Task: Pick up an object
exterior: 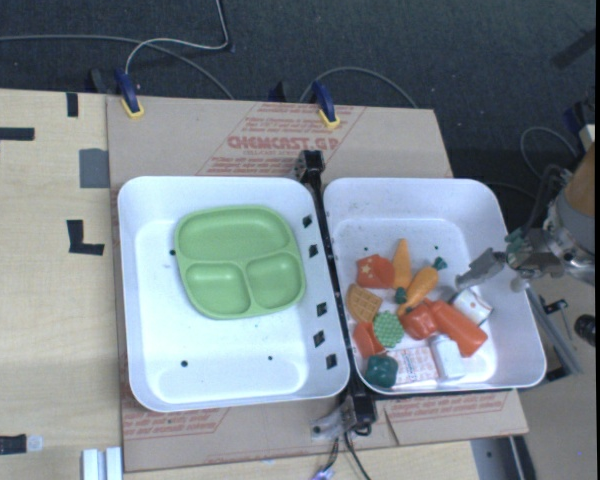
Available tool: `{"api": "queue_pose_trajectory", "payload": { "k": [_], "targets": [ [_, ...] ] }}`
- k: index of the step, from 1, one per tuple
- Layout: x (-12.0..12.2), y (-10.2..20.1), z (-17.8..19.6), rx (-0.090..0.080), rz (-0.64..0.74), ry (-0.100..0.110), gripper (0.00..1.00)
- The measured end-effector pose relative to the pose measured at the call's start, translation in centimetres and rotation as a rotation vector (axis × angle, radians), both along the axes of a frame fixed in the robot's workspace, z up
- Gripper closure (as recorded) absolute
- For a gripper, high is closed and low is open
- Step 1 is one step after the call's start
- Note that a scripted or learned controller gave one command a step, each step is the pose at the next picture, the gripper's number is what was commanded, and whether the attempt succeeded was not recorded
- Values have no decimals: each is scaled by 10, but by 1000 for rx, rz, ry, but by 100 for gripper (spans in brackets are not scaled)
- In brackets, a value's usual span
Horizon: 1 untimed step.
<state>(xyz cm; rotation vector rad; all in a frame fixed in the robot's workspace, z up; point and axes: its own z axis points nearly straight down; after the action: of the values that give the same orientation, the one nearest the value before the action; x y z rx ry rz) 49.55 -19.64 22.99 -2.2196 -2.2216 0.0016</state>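
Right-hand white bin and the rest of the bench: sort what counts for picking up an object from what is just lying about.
For the job: end effector; orange plastic toy carrot; green ridged round toy; red toy block.

Lying about: green three-compartment plastic plate; blue clamp; brown cardboard sheet.

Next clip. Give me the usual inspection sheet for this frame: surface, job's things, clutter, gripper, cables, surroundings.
Surface: brown board on a pale bench, bearing the left bin and the right bin side by side.
Job's things: toy food heap in the right bin's lower half, with orange, red, green and white pieces.
Clutter: green divided plate in the left bin.
Gripper: gripper over the right bin's right side, beside the heap; nothing seen between its fingers.
Cables: thin cables run behind the board; another cable leaves the front edge between the bins.
Surroundings: two blue-and-yellow clamps on the board's far edge; dark floor beyond.
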Motion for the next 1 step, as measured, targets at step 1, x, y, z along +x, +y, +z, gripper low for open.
{"api": "queue_pose_trajectory", "payload": {
  "k": [1],
  "targets": [
    [24,45,-143,0,2,-6,0]
  ]
}}
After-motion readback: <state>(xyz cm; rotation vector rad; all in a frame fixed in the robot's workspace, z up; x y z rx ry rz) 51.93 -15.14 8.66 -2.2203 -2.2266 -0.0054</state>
